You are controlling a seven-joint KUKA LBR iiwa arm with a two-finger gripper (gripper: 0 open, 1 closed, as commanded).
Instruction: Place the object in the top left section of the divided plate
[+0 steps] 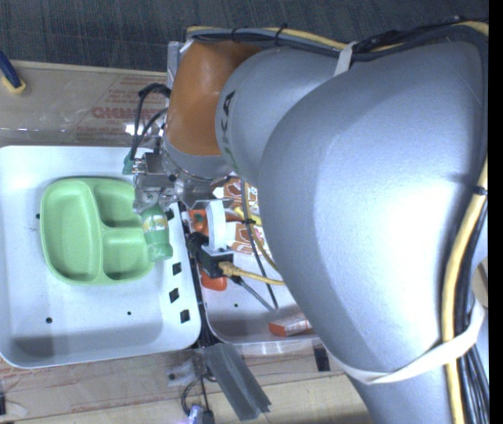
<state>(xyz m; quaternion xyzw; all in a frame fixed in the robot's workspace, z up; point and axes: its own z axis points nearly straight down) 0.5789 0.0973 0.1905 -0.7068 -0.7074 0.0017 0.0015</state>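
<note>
Camera view took in the bench from above, and the largest thing in it was the grey arm (357,201), which covered most of the right half of the frame from top to bottom. Its orange band (200,95) sat at upper centre, just above the wrist. Yellow and black cables ran along the arm's upper edge and down its right side.

Next in size was the left white bin (21,325), lying across the left half of the frame on a brown board. The right white bin (233,329) showed as a small strip at lower centre, mostly hidden under the arm; a few small cluttered items lay in it, among them an orange-tipped piece (288,328) near its lower edge.

Inside the left bin, toward its upper middle, rested the green divided plate (79,232), with one long section on its left and two smaller sections on its right.

The gripper (154,193) hung over the plate's right edge, pointing down. Just below it was a small translucent green bottle-like object (156,237), its long axis running roughly up and down the frame, one end toward the gripper and the other toward the bottom of the frame. It lay over the plate's right rim beside the lower right section. Whether the jaws were clenched on it or released could not be told.

A blue and yellow clamp (6,69) sat at the upper left of the frame.
</note>
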